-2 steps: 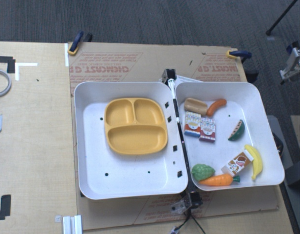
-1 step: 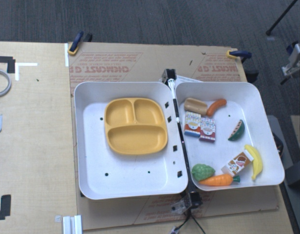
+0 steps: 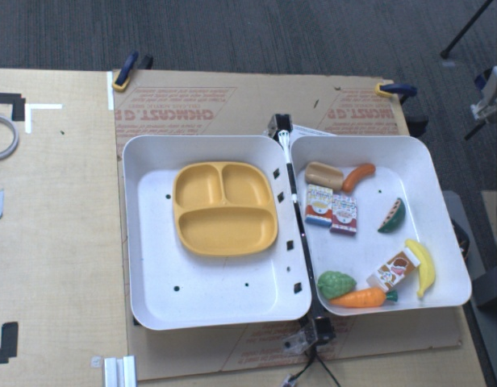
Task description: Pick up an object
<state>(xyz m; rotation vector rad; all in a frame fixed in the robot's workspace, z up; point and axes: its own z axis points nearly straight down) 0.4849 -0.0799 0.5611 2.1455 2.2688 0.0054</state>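
On the cardboard-covered bench nothing is picked yet (I cannot tell the gripper's state), and the candidates, like the banana and carrot, lie in the right bin beside the yellow plate.

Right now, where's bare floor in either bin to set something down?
Left bin: a bare strip in front of the yellow divided plate, and margins beside it. Right bin: a bare patch mid-floor between the two small cartons, watermelon slice and broccoli. Its near edge and far-left corner are crowded.
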